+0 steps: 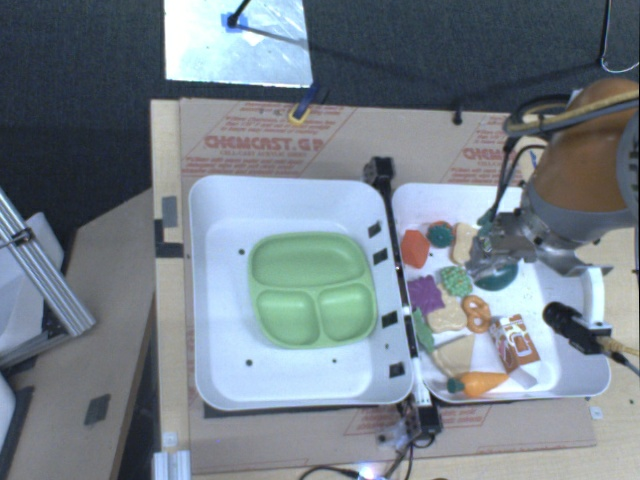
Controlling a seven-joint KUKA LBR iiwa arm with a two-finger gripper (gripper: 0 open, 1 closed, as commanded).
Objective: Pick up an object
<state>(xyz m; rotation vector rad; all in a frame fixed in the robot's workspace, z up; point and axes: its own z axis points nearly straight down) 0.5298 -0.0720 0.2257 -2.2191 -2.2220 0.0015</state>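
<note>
One camera sits fixed high above the bench (250,133) and looks down at a slant, far enough back to take in both white bins side by side: the left bin (215,228) with its green tray (308,288) near the middle of the picture, the right bin (575,368) toward the right edge. The far side of the bench lies toward the top of the frame, with dark floor (80,88) beyond it, and the arm (590,163) enters from the right.
</note>
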